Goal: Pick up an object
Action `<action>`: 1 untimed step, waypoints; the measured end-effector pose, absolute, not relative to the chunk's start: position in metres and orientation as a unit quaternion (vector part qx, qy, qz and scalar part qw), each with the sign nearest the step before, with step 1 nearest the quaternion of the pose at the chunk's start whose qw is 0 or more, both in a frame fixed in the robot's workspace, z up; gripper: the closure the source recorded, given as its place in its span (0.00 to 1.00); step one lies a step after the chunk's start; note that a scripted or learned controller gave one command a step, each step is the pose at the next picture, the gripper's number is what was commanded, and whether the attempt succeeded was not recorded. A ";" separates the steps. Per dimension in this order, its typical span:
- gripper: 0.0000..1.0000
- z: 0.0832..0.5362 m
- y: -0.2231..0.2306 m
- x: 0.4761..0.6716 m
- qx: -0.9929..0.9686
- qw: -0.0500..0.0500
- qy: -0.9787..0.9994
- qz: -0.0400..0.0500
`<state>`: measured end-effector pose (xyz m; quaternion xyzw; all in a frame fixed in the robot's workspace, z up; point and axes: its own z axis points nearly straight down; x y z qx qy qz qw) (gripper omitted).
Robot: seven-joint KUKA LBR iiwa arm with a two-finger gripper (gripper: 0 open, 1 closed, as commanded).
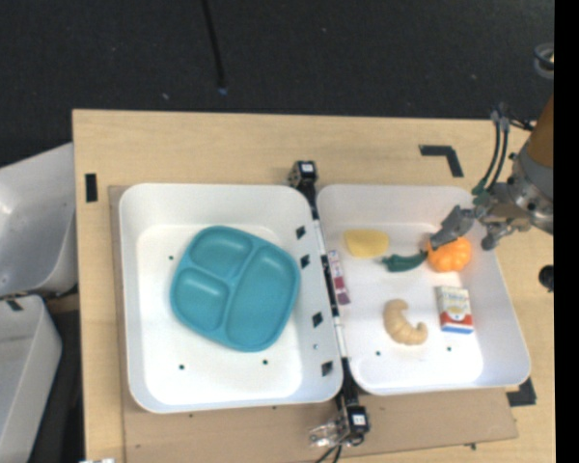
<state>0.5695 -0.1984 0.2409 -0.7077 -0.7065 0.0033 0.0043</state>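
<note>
Orange fruit [451, 256] just below open gripper [471, 226], not gripped.

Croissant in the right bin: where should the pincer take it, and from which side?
Probably from straight above, across the thick middle of the croissant. It lies flat as a curved crescent with bare bin floor around it; its tapered ends would likely slip.

arm [533, 177] cropped at right edge, small carton [454, 310] print unreadable
</note>
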 end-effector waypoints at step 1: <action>0.00 0.247 -0.198 0.572 -0.707 -0.001 -0.708 0.000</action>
